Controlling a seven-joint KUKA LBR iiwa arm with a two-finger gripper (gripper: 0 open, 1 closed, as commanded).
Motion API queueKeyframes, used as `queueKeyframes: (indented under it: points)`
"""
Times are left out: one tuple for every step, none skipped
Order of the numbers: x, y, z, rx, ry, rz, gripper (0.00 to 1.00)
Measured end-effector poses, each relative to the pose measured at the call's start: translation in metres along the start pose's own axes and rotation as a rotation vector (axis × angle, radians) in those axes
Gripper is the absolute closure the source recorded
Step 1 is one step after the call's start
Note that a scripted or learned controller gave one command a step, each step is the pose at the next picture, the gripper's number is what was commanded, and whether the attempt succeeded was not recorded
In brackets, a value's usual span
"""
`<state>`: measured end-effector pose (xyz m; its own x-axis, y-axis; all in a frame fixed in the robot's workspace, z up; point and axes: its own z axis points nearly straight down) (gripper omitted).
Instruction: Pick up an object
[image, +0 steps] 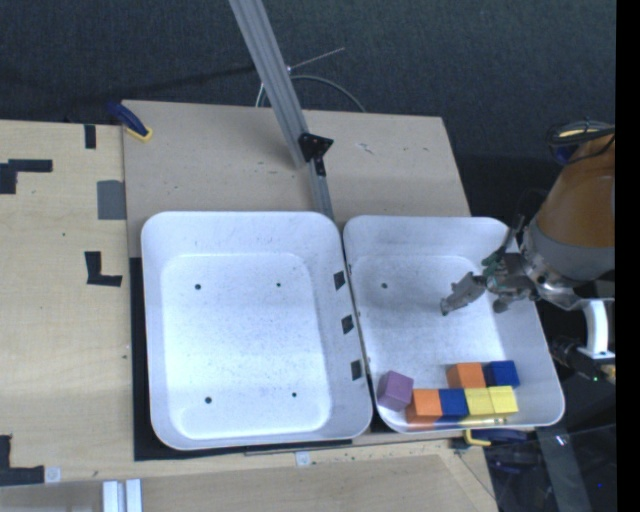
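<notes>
Blocks (462, 392) crowd the right bin's (520, 330) front rim, well apart from the pincer (452, 300), whose state I cannot tell.

Even overhead light, soft shadows, slightly grainy.

A cluster of small blocks lies at the near edge of the right bin (520, 330), all resting flat on its floor. A purple block (397, 388) sits at the left end, slightly turned and just apart from the others; right of it a near row runs orange (427, 403), blue (453, 402), yellow (479, 402), yellow (503, 399). Just behind that row's right part sit a darker orange block (465, 376) and another blue block (501, 374), side by side and touching.
</notes>
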<state>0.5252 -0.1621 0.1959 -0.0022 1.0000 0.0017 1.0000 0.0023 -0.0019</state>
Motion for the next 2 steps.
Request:
queueKeyframes:
  points:
    - [0.036, 0.016, 0.059, 0.005, 0.000, -0.002, 0.00]
    - [0.040, 0.003, 0.107, 0.003, -0.002, 0.002, 0.00]
